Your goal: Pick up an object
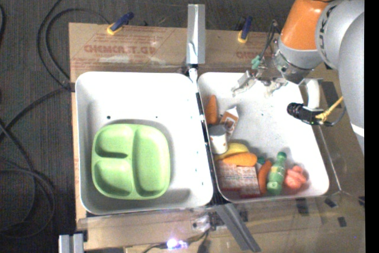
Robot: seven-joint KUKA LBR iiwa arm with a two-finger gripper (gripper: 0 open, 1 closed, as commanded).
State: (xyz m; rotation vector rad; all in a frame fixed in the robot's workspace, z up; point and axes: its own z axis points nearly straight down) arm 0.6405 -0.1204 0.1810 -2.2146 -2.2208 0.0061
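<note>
A: Starting at the left edge of the bench, what sits in the first bin?

B: A green plate with three sections, lying flat toward that bin's near left corner. The rest of that bin's floor is bare white.

A: And the second bin?

B: Its things crowd the left wall and the near edge. Along the left wall lies a carrot, pointing away from the near edge. Just beside it is a small carton, and just below that a white cup.

A: Along the near edge?

B: A banana touches an orange piece just below it. Under those lies a flat red and white packet. Next comes a second carrot, then a green bottle right against it, and a pink and red toy in the near right corner.

A: Where is the gripper?

B: Above the far edge of the right bin, well apart from all those things. Its two fingers stand spread, with nothing between them. The grey arm with its orange band reaches in over the far right corner.
</note>
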